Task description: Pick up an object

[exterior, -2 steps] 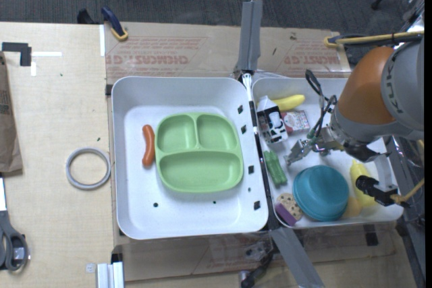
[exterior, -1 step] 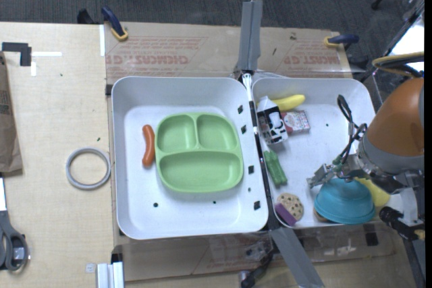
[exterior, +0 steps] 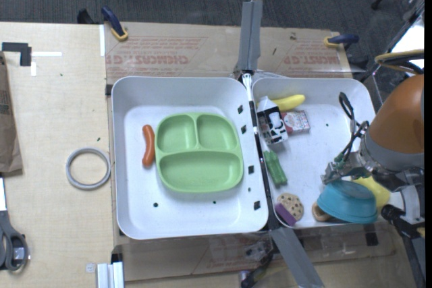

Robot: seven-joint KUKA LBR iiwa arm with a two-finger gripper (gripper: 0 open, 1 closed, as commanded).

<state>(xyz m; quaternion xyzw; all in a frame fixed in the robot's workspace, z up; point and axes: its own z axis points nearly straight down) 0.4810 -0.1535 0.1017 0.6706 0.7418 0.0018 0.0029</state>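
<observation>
My gripper (exterior: 336, 172) hangs low over the right side of the right bin (exterior: 317, 145), just above the rim of a blue bowl (exterior: 346, 204). A yellow piece (exterior: 375, 187) lies against the bowl's far right side, partly under the arm. Further left in this bin are a cookie (exterior: 289, 202), a purple toy (exterior: 285, 214), a green pickle-like toy (exterior: 275, 168), a black-and-white carton (exterior: 271, 123), a red-and-white packet (exterior: 296, 121) and a yellow banana (exterior: 288, 102). An orange-tan piece (exterior: 320, 214) peeks out at the bowl's left edge.
The left bin (exterior: 128, 165) holds a green divided plate (exterior: 199, 152) and an orange sausage (exterior: 148, 145). A grey ring (exterior: 88, 167) lies on the bench to the left, with scissors (exterior: 12, 249) at the bottom left. A black cable (exterior: 349, 119) loops beside the arm.
</observation>
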